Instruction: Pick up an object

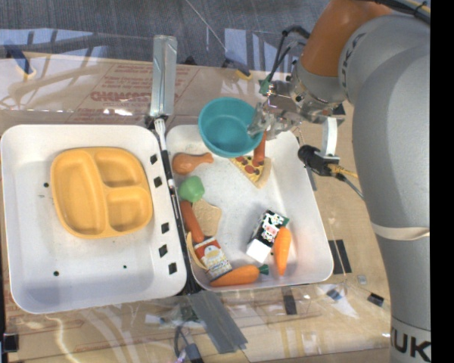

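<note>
So the jaws (256, 127) are pinching the teal bowl (227, 126) by its rim, lifting it over the right bin (315, 225). A rim grip that thin is risking a slip onto the pizza slice (253, 168).

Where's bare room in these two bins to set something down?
Left bin: bare floor all around the yellow tray, widest below it. Right bin: a patch between pizza slice and milk carton; its left side and bottom edge are crowded with toy food.
</note>
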`<state>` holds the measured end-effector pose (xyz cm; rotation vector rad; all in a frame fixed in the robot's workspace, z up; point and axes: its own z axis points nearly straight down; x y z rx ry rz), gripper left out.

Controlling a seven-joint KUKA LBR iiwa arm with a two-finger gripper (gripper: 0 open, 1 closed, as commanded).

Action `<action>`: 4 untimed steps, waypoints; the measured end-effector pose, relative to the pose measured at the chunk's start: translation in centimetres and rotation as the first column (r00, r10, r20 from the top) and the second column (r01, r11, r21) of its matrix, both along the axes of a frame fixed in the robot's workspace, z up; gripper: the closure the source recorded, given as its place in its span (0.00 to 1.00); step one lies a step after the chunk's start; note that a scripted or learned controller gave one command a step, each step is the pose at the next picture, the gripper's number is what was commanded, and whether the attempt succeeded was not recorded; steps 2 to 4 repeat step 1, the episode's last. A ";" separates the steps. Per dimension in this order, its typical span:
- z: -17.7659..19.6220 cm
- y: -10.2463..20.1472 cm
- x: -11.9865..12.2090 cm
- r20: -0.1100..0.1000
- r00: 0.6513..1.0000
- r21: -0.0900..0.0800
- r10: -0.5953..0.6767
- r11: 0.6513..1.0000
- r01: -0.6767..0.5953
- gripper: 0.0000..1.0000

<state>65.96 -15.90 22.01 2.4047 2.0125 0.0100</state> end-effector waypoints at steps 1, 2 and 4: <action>-3.1 4.3 -3.0 -0.020 0.965 0.000 -0.263 0.965 0.263 1.00; -3.1 4.3 -3.0 -0.020 0.965 0.000 -0.263 0.965 0.263 1.00; -3.1 4.3 -3.0 -0.020 0.965 0.000 -0.263 0.965 0.263 1.00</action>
